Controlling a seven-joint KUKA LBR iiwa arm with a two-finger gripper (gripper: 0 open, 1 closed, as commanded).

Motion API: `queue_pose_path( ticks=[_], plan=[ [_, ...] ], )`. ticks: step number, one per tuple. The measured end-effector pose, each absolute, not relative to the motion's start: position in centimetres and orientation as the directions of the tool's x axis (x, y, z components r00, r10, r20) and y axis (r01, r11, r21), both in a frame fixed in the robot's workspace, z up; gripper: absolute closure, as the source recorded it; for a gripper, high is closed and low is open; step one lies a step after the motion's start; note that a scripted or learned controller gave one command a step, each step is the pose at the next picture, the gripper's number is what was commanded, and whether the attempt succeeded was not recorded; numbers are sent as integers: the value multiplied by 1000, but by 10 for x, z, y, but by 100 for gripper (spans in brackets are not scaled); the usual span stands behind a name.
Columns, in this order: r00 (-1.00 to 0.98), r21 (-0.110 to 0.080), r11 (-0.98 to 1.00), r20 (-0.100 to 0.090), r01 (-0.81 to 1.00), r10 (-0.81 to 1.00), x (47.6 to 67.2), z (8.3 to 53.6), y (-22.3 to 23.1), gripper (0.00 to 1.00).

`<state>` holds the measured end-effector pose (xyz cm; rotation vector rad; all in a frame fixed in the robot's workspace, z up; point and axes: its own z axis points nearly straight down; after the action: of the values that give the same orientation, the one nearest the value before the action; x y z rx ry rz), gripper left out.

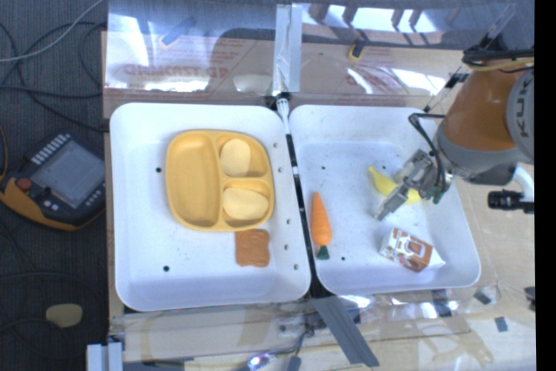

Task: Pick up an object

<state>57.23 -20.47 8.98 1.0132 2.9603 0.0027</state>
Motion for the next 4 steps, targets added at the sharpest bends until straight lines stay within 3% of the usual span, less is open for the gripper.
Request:
queue_pose_path(
  ticks=[1, 2, 3, 4],
  plan=[
    [-573, 6, 573, -8, 820, 820, 643, 88, -178, 0],
    [-656, -8, 656, 17, 755, 755, 668, 90, -207, 0],
    [-638, 4, 638, -7, 770, 770, 596, 90, -158, 0],
    [-637, 11, 637, -12, 770, 770, 598, 101, -157, 100]
  ],
)
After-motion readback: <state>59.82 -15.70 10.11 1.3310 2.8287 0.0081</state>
